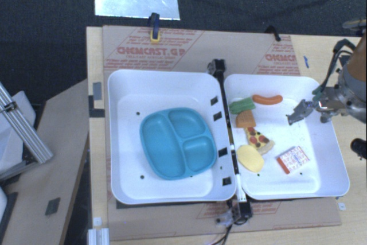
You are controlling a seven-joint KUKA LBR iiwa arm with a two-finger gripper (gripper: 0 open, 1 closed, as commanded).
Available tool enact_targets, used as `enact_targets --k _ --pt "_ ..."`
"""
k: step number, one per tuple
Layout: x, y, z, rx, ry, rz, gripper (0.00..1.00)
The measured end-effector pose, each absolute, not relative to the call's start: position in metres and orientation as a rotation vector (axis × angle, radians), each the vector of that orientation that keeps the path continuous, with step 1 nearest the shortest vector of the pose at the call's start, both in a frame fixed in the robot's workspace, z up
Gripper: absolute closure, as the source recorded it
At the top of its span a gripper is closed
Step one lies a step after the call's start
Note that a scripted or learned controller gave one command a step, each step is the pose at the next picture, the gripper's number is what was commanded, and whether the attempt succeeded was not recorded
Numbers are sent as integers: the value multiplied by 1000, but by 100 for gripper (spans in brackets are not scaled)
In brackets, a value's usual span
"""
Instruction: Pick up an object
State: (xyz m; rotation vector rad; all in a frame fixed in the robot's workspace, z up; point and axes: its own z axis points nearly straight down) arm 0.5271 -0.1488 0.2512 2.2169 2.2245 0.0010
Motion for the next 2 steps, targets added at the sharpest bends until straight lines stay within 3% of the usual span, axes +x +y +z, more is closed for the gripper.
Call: enact_targets --k 2 --pt "526 -136 159 2222 2225 -2 0"
